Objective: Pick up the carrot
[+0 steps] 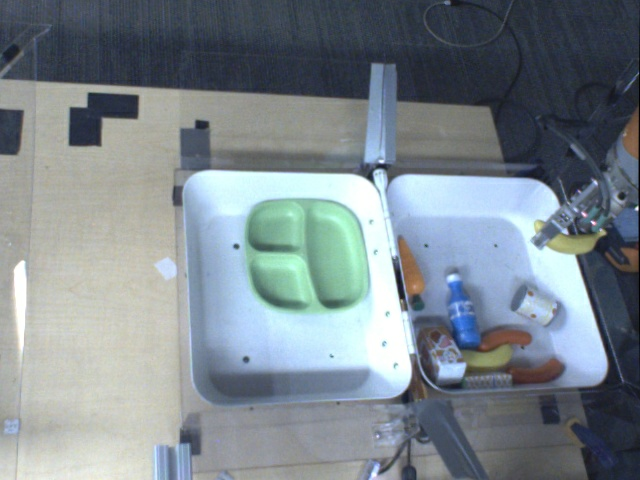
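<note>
The carrot (409,266) is orange and slim, and it lies along the left wall of the right bin (470,208), just beside the divider between the bins. My gripper (572,224) is far from it, over the right bin's right rim. It is shut on a yellow banana (572,242) that hangs under its fingers.
In the right bin's front lie a blue bottle (461,310), a small can (535,305), a brown packet (441,353), a second banana (487,358) and two red sausages (506,339). The left bin (215,298) holds a green divided plate (306,253).
</note>
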You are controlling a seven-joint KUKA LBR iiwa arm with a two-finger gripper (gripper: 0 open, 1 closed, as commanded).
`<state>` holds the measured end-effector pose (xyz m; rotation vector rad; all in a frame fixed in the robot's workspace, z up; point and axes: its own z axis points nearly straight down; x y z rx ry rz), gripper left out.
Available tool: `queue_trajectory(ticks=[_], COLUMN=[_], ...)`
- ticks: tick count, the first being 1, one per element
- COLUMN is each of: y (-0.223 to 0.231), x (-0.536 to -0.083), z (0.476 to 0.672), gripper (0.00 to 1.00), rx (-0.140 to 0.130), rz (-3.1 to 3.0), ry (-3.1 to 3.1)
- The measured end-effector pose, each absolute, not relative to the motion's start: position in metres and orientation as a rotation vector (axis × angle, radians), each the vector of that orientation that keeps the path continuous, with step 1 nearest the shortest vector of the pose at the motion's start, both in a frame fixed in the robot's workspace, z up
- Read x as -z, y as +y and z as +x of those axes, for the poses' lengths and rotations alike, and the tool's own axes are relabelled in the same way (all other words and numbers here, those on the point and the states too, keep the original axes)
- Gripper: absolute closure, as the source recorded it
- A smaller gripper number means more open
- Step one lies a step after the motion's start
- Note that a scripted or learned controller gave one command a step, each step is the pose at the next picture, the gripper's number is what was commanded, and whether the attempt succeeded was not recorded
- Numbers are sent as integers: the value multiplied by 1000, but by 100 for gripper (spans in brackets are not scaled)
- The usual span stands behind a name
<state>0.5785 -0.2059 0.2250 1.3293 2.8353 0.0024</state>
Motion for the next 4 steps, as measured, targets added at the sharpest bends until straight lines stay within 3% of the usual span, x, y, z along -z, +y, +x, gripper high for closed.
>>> queue_trajectory(ticks=[1, 2, 3, 4], y=[-205, -108, -178, -94], x=[-281, -266, -329, -316], z=[592, 628, 589, 598], gripper=[100, 100, 100, 100], rx=[-3, -4, -2, -5], rz=[1364, 1329, 1295, 1437], ry=[2819, 2838, 2850, 2784])
